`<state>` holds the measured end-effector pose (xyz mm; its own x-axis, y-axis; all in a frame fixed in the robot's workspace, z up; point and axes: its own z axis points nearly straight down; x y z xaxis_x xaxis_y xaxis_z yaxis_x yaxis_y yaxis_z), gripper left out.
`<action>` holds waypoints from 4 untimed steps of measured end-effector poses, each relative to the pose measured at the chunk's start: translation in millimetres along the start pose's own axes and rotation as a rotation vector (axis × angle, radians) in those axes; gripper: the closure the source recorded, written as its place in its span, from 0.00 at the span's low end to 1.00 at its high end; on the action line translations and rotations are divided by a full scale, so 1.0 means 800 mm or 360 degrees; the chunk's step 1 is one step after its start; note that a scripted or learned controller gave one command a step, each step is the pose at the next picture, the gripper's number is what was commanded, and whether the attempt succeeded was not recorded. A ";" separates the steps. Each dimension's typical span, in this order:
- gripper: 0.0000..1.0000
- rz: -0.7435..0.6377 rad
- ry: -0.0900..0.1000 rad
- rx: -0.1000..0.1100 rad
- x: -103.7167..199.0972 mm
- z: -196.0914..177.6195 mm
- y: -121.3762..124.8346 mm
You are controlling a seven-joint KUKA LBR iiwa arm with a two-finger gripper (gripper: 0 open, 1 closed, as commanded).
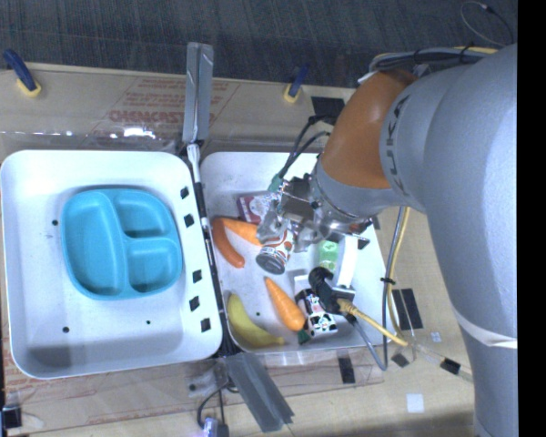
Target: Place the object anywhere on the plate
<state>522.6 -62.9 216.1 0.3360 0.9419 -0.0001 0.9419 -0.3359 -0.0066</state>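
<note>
Arm (pixel 437 144) above; can (pixel 273 244) tilted, hand (pixel 275 218) gripping.

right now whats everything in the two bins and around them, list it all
plate: one, blue, three compartments, in the left bin
left bin: one, white, left half of the bench
right bin: one, white, beside the left bin
carrots: three, orange, two near the right bin's left wall, one lower down by the banana
banana: one, yellow, right bin's lower left corner
can: one, silvery, mid right bin at the gripper
green item: one, too small to identify, right bin
clamps: two, blue, bench's far edge
arm: one, grey with orange band, from the right
gripper: one, over the right bin
</note>
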 end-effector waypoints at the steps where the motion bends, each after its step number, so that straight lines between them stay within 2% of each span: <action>1: 1.00 0.0004 -0.0002 0.0002 0.091 -0.003 -0.049; 2: 1.00 -0.0021 -0.0004 -0.0002 0.172 0.033 -0.035; 3: 1.00 -0.0173 -0.0002 -0.0005 0.193 -0.065 -0.028; 4: 0.00 -0.0175 -0.0003 -0.0004 0.194 -0.065 -0.028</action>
<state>554.0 90.5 268.3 0.2306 0.9731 -0.0012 0.9730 -0.2306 -0.0040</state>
